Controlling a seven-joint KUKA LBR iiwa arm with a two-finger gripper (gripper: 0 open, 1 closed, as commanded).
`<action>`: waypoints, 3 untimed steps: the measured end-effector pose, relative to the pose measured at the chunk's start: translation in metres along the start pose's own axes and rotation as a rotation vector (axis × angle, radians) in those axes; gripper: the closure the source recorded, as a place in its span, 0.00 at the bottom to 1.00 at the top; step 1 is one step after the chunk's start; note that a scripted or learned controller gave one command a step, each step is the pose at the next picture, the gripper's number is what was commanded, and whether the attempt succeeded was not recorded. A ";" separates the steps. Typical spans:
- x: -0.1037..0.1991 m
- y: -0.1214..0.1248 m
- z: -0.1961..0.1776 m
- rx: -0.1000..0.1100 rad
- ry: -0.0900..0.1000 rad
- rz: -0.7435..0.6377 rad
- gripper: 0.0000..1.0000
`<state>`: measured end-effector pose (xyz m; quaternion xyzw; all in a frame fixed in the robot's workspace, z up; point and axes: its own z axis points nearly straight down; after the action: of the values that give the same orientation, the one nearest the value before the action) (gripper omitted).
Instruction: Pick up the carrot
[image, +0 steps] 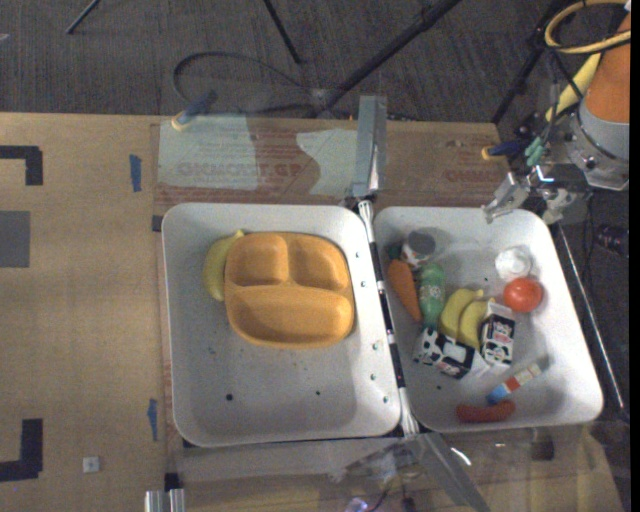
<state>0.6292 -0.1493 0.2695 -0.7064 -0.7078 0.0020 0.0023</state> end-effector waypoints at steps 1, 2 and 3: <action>0.047 0.038 0.128 -0.015 0.000 0.337 0.00; -0.029 0.038 0.099 -0.002 -0.001 0.839 0.00; 0.025 -0.001 0.186 -0.006 0.001 0.777 0.00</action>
<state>0.6266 -0.1238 0.0839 -0.9219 -0.3874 0.0002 -0.0002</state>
